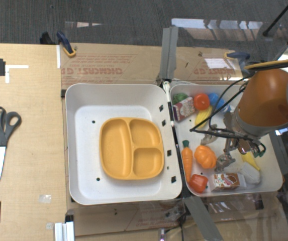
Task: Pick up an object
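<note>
I see the wooden bench (28,134) carrying 2 white bins (78,134) side by side, scissors (4,129) lying at its left, and flattened cardboard (108,67) behind the bins.

divided tray (131,148) in left bin (78,149), toys in right bin (272,182)

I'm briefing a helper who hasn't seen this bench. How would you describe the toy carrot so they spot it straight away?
Look in the right-hand white bin, the one crowded with toy food. Along its left wall lies the carrot, pointing toward the near edge, beside a rounder orange pumpkin-like toy. It is the only long, tapering orange piece, with a small green top.
</note>
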Available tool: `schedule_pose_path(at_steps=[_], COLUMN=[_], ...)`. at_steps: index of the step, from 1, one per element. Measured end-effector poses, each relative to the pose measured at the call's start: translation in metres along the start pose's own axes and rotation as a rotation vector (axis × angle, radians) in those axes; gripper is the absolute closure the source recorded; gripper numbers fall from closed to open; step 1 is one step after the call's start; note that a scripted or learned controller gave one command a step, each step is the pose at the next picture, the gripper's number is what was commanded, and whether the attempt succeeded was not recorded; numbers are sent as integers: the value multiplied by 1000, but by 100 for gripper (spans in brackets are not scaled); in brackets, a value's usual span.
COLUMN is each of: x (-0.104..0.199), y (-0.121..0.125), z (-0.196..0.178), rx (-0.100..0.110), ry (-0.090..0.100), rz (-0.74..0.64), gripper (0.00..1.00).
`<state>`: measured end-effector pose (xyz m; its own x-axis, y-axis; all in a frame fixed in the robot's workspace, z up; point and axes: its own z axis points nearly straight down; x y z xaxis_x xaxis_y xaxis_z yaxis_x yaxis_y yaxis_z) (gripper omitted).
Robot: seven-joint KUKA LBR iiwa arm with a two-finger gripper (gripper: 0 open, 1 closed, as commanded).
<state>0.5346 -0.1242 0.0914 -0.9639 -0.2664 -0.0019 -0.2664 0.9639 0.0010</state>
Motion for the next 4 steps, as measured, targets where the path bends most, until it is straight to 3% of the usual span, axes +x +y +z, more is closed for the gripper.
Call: schedule_pose_path(at_steps=[1,2,3,4], x=[-7,-1,-3,7], y=[-93,-100,-99,-80], z=[-84,-1,-11,-129], rx=[3,1,2,2], ry=[-3,-2,-7,-3], rz=[-72,-59,-59,99], gripper=[0,0,100,100])
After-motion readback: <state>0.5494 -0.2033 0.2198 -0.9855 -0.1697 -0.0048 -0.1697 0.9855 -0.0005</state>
